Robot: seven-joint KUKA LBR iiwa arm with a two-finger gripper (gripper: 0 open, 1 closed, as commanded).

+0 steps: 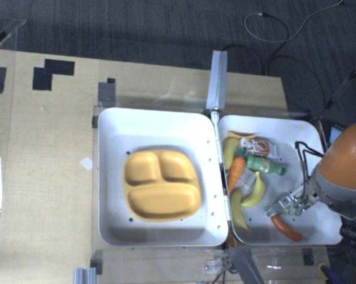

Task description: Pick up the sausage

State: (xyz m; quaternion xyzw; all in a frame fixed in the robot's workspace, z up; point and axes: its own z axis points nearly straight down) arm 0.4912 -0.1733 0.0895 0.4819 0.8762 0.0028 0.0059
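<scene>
A wooden bench [47, 162] seen from above carries two shallow white bins side by side. The left bin [105, 182] holds a yellow divided tray [162, 184] with three compartments, lying near its middle. The right bin [319, 139] holds a cluster of food items along its left side: two bananas [238, 209], one long and lying against the left wall and one shorter and curved beside it, a carrot [235, 172] pointing down across them, a green bottle [264, 166] lying on its side, and a small brown and white packet [260, 147] near the top.

The sausage [286, 228], reddish orange and slightly curved, lies on the floor of the right bin near its lower right corner, well apart from the other food.

The arm [345, 166], grey with a broad orange band, enters from the right edge. Its gripper [290, 206] hangs low over the right bin, just above and beside the upper left end of the sausage. The metal tip looks small and blurred, so how far the gripper is open cannot be told, nor whether it touches the sausage. Nothing is visibly held by it; the sausage rests flat on the bin floor.
</scene>
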